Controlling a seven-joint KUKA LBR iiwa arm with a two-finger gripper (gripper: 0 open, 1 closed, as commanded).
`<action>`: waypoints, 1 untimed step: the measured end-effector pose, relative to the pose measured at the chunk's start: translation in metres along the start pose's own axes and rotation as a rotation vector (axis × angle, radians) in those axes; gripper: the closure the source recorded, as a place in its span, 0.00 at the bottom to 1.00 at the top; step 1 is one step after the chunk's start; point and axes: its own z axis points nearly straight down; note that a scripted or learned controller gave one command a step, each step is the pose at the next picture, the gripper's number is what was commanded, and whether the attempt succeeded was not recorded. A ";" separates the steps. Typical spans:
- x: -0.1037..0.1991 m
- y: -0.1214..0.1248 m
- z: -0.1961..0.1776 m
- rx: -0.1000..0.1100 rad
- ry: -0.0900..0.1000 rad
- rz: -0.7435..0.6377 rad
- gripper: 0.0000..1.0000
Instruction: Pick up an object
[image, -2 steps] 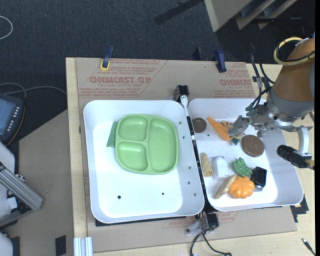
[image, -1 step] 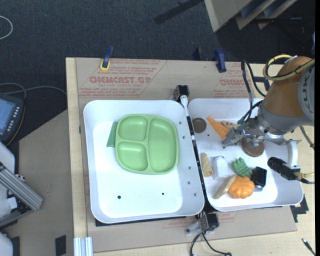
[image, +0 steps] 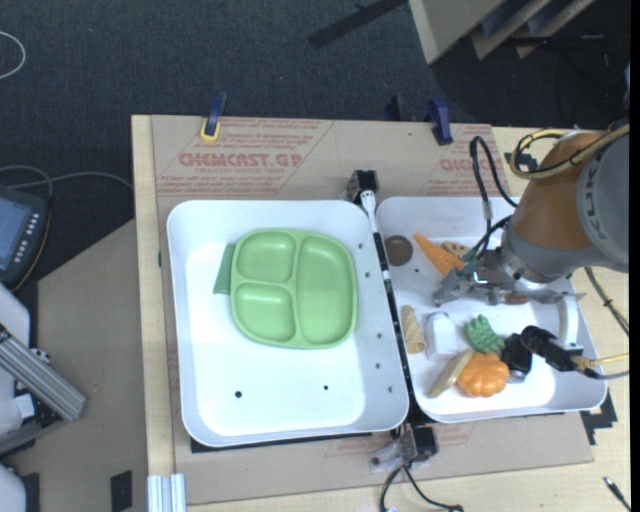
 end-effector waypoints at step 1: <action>-0.001 0.001 -0.013 -0.005 -0.002 0.001 1.00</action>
